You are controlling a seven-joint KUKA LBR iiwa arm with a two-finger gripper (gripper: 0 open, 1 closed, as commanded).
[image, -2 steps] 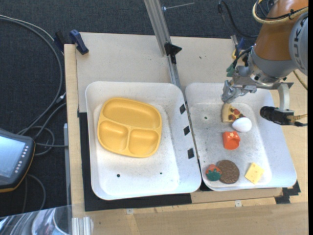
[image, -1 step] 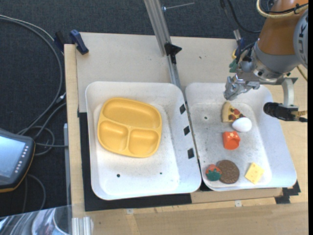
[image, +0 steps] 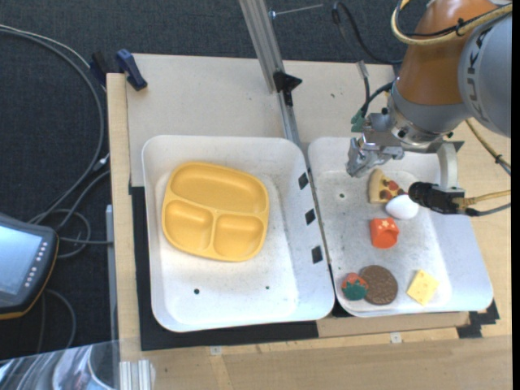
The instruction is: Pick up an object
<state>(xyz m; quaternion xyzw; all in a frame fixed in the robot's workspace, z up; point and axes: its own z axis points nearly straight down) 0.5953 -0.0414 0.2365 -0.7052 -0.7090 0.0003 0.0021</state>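
Observation:
My gripper [image: 363,162] hangs over the upper left part of the right bin [image: 463,250], just above and left of a pizza slice [image: 380,187]. A white egg [image: 401,208] lies right of the slice, with an orange-red pepper [image: 384,232] below it. Along the bin's front edge sit a small red and green strawberry [image: 353,285], a brown round cookie [image: 379,284] and a yellow cheese wedge [image: 422,287]. I see nothing held in the gripper.
The left bin [image: 162,291] holds a yellow divided plate [image: 215,211]. A metal pole [image: 268,47] slants up from between the bins. Cables [image: 479,201] run from the arm across the right bin's far side. A pendant screen [image: 20,262] lies at the left.

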